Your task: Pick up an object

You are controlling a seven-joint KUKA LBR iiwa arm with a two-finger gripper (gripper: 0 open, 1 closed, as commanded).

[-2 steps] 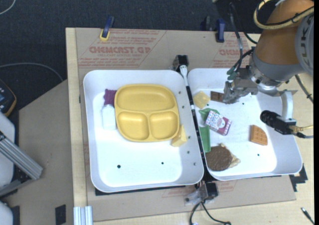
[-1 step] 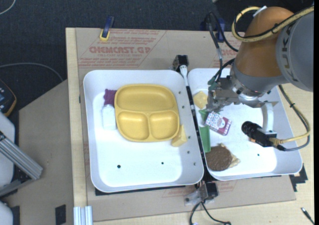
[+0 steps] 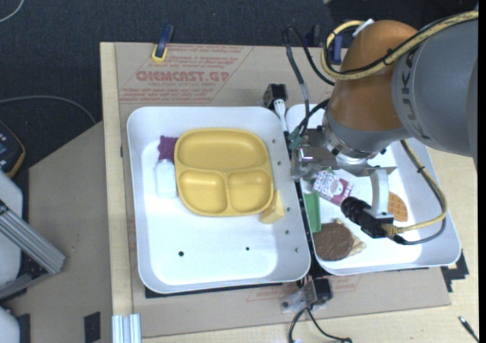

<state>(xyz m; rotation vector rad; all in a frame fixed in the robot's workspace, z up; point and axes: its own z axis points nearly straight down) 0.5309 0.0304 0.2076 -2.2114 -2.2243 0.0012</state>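
where the right-hand bin meets the near edge of the tabletop, a brown disc lies flat on the bin floor. slightly farther back, a waffle piece lies toward the view's right, and a green strip runs along the bin wall on the view's left. a pink-and-white packet lies between the green strip and the waffle piece, just beside the hand. the hand sits low over this bin, close to the wall next to the left-hand bin; whether it is wide or narrow cannot be told. the left-hand bin holds a yellow divided plate, a yellow wedge touching the plate's near corner, and a white bottle and a purple item against its other side. farther back, the arm rises over the right-hand bin. a yellow-and-blue clip sits at the far tabletop edge.
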